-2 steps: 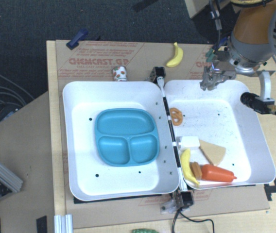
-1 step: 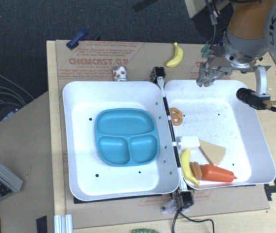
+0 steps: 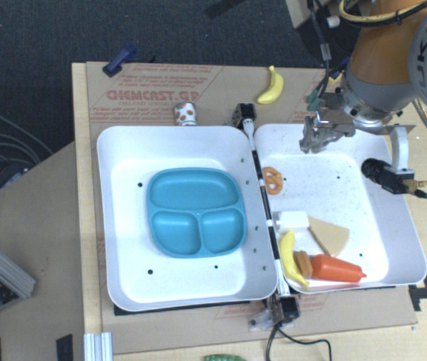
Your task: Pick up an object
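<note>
Several small items lie in the right bin (image 3: 394, 224): a pretzel (image 3: 272, 180) near its left wall, a white block (image 3: 292, 219), a tan wedge (image 3: 329, 236), a yellow banana (image 3: 289, 259), a small brown piece (image 3: 302, 263) and an orange carrot (image 3: 335, 269) in the front left corner. My gripper (image 3: 316, 143) hangs over the back of that bin, fingers pointing down and close together, with nothing between them. It is well behind the items and apart from all of them.
The left bin (image 3: 116, 216) holds a blue divided tray (image 3: 195, 210). On the bench behind the bins lie a second banana (image 3: 271, 87), a small spotted object (image 3: 186, 113) and a blue clip (image 3: 119, 60). A black part (image 3: 383, 174) juts over the right bin.
</note>
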### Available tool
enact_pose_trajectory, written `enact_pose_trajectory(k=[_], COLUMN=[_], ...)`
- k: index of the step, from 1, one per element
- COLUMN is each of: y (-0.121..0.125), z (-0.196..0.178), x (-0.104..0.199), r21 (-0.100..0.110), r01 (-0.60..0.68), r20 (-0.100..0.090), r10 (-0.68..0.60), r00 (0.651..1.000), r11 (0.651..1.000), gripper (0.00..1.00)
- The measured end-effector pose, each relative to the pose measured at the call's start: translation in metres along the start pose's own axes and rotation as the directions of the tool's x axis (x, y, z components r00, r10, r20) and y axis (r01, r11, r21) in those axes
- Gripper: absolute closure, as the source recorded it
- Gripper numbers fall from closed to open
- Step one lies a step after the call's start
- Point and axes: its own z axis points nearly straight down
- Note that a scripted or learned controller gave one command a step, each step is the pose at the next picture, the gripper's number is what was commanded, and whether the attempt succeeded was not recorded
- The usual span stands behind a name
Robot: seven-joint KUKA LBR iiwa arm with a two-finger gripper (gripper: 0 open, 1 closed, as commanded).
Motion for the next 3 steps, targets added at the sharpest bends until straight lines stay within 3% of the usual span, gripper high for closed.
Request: enact_pose_trajectory(k=[1,2,3], y=[-0.024,-0.030,0.027], z=[-0.005,-0.007,-0.009], x=[0.040,0.073,0.021], r21=[0.000,0.001,-0.003], r01=[0.001,0.001,0.000], r20=[-0.001,-0.001,0.001], r10=[-0.001,-0.001,0.000], r00=[1.000,1.000,1.000], r11=[1.000,1.000,1.000], gripper=[1.00,1.00,1.00])
